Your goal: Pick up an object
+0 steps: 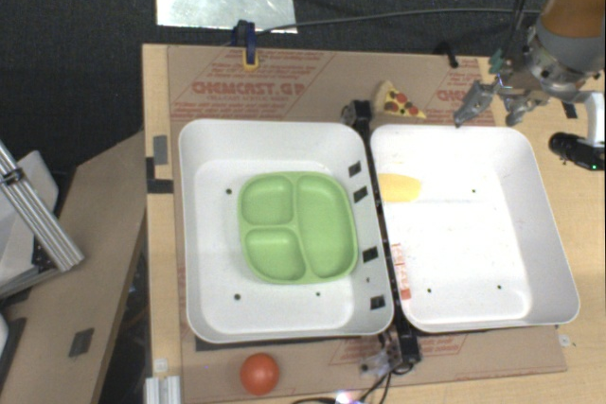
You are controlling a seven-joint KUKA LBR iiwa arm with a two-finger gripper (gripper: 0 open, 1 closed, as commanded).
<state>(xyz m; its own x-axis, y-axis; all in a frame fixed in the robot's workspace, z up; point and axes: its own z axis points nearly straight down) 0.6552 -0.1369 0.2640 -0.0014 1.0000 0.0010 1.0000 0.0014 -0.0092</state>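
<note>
Gripper (492, 105) hangs with fingers spread and nothing between them above the right bin's (492, 298) upper rim at upper right of frame, likely staged for descent; yellow object (399, 188) lies near that bin's left wall.

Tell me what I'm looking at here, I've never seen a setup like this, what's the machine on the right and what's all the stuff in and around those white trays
You're looking down at a slant from one fixed camera above a workbench. The machine at the upper right is a robot arm, grey with an orange band, ending in a two-finger gripper. Its fingers are spread apart and hold nothing; it hovers over the far edge of the right bin.

Two shallow white bins sit side by side. The left bin holds a green divided plate. The right bin holds a flat yellow object near its left wall.

Outside the bins, a toy pizza slice lies on the board behind them, and an orange-red ball sits in front.
</note>
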